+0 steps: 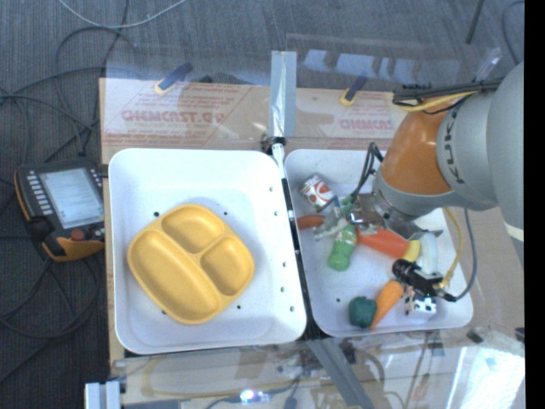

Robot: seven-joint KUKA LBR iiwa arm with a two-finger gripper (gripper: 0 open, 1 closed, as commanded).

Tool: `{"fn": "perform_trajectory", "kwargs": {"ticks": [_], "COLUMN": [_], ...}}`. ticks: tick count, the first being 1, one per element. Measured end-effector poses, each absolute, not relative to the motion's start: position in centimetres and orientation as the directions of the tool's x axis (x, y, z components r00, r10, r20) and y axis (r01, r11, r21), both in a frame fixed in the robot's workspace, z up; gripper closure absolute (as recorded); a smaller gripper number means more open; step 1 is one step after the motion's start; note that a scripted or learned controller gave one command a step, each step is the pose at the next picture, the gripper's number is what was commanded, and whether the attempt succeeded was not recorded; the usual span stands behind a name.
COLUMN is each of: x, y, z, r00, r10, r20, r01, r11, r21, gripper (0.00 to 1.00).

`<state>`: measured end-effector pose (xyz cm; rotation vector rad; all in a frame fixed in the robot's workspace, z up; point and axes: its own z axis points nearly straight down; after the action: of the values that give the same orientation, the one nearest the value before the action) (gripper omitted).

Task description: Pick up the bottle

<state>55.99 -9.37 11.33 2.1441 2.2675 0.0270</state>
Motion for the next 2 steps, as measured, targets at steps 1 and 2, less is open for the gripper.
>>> {"fn": "perform_trajectory", "kwargs": {"ticks": [1, 2], "x": [56.7, 55.2], "y": [-10.8, -10.5], "z": [10.9, 10.8], "r00": [-0.068, -0.102], "r10": [0.998, 0.995], "r20": [-0.007, -0.011], "r01": [0.996, 0.993], "r11": [0.068, 0.103], "r21": [0.056, 0.056], "gripper": [0.0, 0.0]}}
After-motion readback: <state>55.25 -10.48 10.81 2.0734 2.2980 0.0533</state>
